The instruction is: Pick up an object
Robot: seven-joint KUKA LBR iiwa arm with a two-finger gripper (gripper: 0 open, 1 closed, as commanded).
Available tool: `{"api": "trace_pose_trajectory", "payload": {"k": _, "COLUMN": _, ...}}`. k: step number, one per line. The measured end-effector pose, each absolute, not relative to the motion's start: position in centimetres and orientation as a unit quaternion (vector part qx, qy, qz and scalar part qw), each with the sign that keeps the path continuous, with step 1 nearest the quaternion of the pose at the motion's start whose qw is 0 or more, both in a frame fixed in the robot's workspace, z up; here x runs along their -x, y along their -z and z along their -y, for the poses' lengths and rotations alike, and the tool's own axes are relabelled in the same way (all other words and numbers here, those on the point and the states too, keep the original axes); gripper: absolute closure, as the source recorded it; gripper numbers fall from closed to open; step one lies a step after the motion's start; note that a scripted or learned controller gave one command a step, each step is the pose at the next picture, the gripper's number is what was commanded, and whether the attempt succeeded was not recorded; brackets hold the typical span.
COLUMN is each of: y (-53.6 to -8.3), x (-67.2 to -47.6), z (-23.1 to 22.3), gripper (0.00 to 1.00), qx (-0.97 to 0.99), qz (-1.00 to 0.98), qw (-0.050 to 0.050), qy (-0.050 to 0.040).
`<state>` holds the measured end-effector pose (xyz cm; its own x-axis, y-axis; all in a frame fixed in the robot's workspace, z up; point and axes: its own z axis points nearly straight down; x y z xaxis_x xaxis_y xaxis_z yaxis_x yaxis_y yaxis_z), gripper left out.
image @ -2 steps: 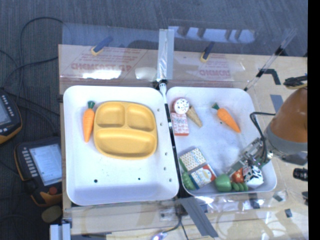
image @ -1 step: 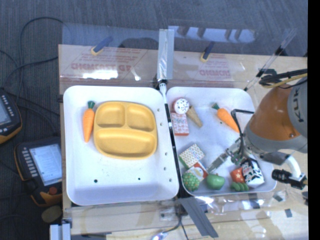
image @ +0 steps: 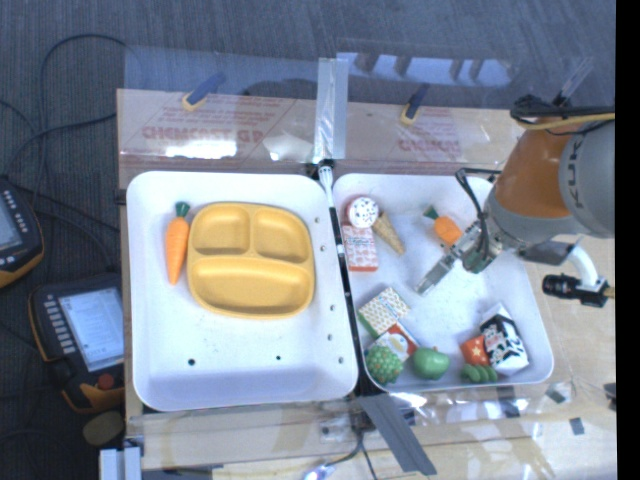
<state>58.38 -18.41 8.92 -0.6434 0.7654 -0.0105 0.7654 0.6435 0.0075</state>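
My gripper [image: 428,280] hangs low over the middle of the right bin [image: 520,268], slanting down to the left from the orange-banded wrist. Its tip is above bare bin floor, with nothing seen in it. A small orange carrot [image: 446,229] lies just up and right of the tip, beside the wrist. An ice cream cone toy [image: 373,221] and a red-and-white carton [image: 360,249] lie to the left. A checkered box [image: 383,310] sits below left of the tip.
Along the right bin's front edge lie a box with a green vegetable [image: 387,357], a green round piece [image: 431,364], a red fruit [image: 474,350] and a cow-patterned carton [image: 506,342]. The left bin [image: 150,348] holds a yellow divided plate [image: 250,258] and a larger carrot [image: 177,244].
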Motion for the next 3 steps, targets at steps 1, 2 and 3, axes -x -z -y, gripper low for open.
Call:
{"api": "trace_pose_trajectory", "payload": {"k": 1, "y": -9.0, "x": -53.1, "z": 22.4, "gripper": 0.00, "qx": -0.422, "qz": -0.907, "qw": 0.005, "qy": -0.0006}}
{"api": "trace_pose_trajectory", "payload": {"k": 2, "y": -8.9, "x": -59.3, "z": 15.3, "gripper": 0.00, "qx": -0.496, "qz": -0.868, "qw": 0.005, "qy": -0.0013}}
{"api": "trace_pose_trajectory", "payload": {"k": 3, "y": -8.8, "x": -66.1, "z": 19.4, "gripper": 0.00, "qx": -0.476, "qz": -0.879, "qw": 0.002, "qy": 0.0000}}
